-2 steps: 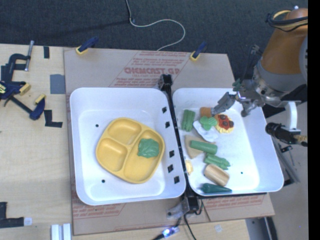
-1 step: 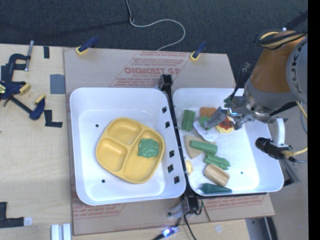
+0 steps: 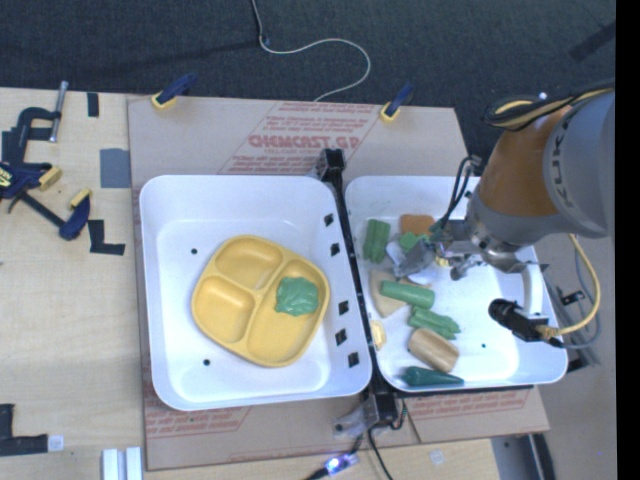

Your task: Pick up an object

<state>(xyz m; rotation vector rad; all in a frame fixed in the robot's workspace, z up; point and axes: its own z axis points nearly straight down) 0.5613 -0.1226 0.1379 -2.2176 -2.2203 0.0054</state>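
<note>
While the arm [image 3: 545, 173] is reaching in over the right bin [image 3: 540, 368], the gripper [image 3: 425, 256] is hanging low above the cluster of toy foods near that bin's left wall, and the pick is looking unfinished: nothing can be seen lifted clear, and whether the jaws are spread or closed, or have hold of anything, cannot be told, since grey metal and cables are blurring together there. Candidates are lying all around the tool: a dark green cylinder [image 3: 376, 239] upright-looking beside the bin's left wall, an orange block [image 3: 415, 224] toward the far edge, a long green pod [image 3: 407, 293] and a knobbly green piece [image 3: 433, 320] nearer the middle, a tan roll [image 3: 433, 348] and a dark green pepper [image 3: 432, 377] by the near edge. All are looking like smooth, matte moulded plastic. In the left bin [image 3: 170, 298], a glossy yellow tray [image 3: 255, 303] with three compartments is carrying a crinkled green leaf [image 3: 297, 295] in its right compartment. Closing, lifting and clearing the bin appear to be what is remaining.
</note>
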